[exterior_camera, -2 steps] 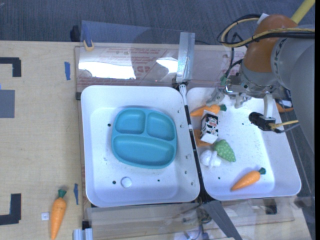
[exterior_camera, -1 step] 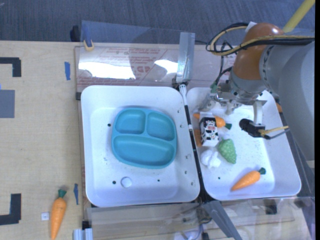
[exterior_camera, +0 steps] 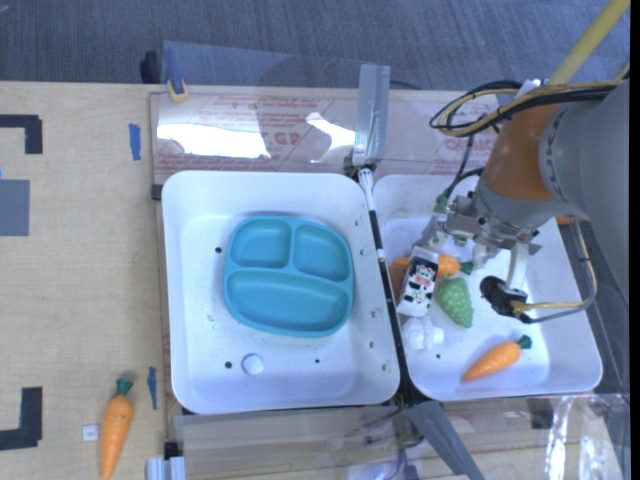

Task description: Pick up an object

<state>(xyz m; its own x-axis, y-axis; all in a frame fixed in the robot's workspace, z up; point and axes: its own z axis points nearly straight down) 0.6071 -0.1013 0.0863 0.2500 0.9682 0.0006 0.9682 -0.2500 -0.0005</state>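
The tool [exterior_camera: 452,246] hangs low over the right bin [exterior_camera: 570,368], near that bin's nine o'clock side, and sits directly above a tight cluster of objects; whether it is spread or pressed together I cannot tell, since the wrist and cabling hide the tips. Just below it lie a small white carton with dark print [exterior_camera: 420,284], a bumpy green fruit [exterior_camera: 455,302] touching the carton on its three o'clock side, and a small orange piece [exterior_camera: 448,264] tucked at twelve o'clock of the fruit. A toy carrot [exterior_camera: 493,359] rests apart at about five o'clock of the cluster. The left bin [exterior_camera: 190,298] holds a blue divided plate [exterior_camera: 289,275], and another carrot [exterior_camera: 116,425] lies on the counter [exterior_camera: 70,268] at seven o'clock. The carton looks the likeliest target. To do this step well, I would judge the tool should centre on one item, closing across the carton's narrow width, so the neighbours are not nudged or pinched with it. The lone carrot would be a cleaner pick.
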